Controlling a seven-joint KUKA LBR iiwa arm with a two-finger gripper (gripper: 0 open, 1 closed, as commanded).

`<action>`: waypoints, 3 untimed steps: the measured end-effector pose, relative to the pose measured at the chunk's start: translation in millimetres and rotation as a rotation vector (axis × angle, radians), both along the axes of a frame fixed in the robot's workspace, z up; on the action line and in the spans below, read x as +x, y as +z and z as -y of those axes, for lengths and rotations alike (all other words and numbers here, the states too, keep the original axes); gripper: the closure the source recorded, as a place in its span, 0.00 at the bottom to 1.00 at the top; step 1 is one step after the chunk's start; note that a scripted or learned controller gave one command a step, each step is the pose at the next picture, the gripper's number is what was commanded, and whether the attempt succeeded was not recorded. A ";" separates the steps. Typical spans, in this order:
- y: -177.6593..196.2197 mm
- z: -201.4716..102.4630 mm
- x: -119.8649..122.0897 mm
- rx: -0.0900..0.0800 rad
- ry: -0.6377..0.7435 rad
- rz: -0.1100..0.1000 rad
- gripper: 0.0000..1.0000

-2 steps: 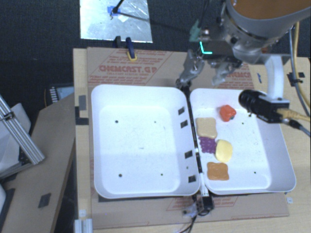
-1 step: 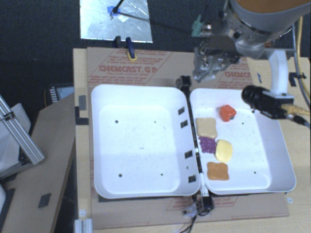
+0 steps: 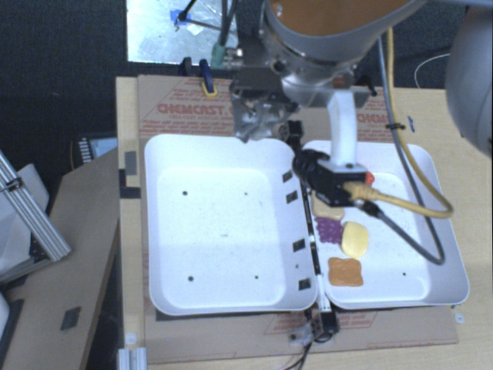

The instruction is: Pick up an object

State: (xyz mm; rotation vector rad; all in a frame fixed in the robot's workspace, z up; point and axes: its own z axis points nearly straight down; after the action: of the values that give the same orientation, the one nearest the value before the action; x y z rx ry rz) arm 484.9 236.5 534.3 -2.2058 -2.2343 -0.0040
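The big grey arm [image 3: 339,21] hangs over the far edge of the two white bins — the left bin [image 3: 216,237] and the right bin [image 3: 416,284]. Its gripper [image 3: 258,126] sits low there, but I cannot tell how its fingers stand. Well off from it, in the right bin, lie a purple piece [image 3: 330,229], a yellow lump [image 3: 355,240] and an orange toast-like piece [image 3: 345,271] — close together.

Two white bins [image 3: 223,149]; one purple piece [image 3: 330,229], one yellow piece [image 3: 355,239], one orange piece [image 3: 346,271]
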 end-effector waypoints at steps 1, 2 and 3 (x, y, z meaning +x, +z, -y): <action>0.7 5.4 1.4 -0.001 -0.010 0.001 0.00; 11.8 4.9 1.6 0.001 -0.008 0.003 1.00; 11.8 4.9 1.5 0.000 -0.007 0.002 0.00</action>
State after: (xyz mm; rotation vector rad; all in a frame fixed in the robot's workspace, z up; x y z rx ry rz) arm 486.3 231.6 546.0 -2.2150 -2.2272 -0.0073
